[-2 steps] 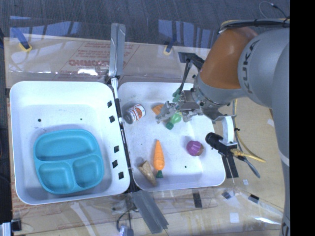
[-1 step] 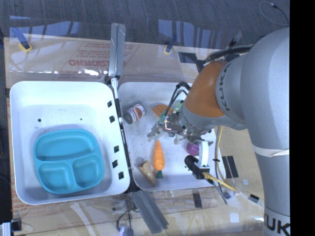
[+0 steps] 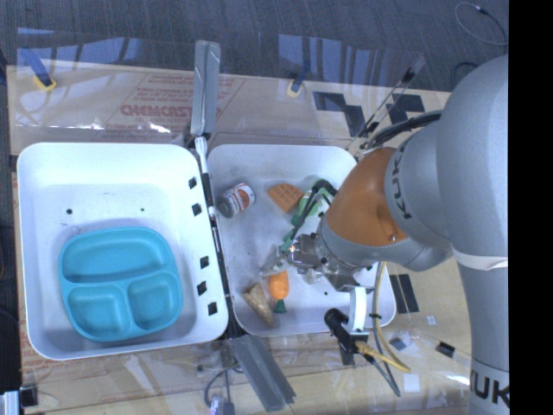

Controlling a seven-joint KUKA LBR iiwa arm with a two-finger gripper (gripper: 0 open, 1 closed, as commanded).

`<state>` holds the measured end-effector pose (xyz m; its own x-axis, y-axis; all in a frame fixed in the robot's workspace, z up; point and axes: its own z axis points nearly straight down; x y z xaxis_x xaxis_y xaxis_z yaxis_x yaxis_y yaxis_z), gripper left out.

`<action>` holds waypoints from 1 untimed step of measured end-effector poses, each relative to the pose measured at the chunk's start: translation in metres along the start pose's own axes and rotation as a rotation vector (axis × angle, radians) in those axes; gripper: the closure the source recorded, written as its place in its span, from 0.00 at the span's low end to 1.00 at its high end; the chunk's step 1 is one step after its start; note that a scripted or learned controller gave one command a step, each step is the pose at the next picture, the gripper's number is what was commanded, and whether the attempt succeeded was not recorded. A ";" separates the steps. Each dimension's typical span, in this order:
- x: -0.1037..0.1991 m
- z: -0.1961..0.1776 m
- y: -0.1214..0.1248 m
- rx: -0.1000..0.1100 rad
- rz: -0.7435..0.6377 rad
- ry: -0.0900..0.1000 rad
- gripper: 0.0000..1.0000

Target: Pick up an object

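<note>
Camera view: orange carrot (image 3: 279, 285) lies upright-pointing beside the fingers (image 3: 289, 258), whose state is unclear.

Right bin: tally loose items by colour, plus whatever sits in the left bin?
Orange: 2, carrot-like piece, waffle-like wedge
Tan: 1, bread-like chunk
Silver-and-red: 1, small can
Green: 1, item partly behind the arm
Blue: 1, divided tray, left bin
Total: 6
</note>
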<state>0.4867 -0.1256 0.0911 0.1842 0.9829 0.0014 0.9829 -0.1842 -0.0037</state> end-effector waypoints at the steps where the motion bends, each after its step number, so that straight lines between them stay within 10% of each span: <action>1: 0.001 -0.009 0.001 0.000 -0.007 -0.001 1.00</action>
<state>0.4874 -0.1251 0.1005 0.1775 0.9841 0.0008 0.9841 -0.1775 -0.0034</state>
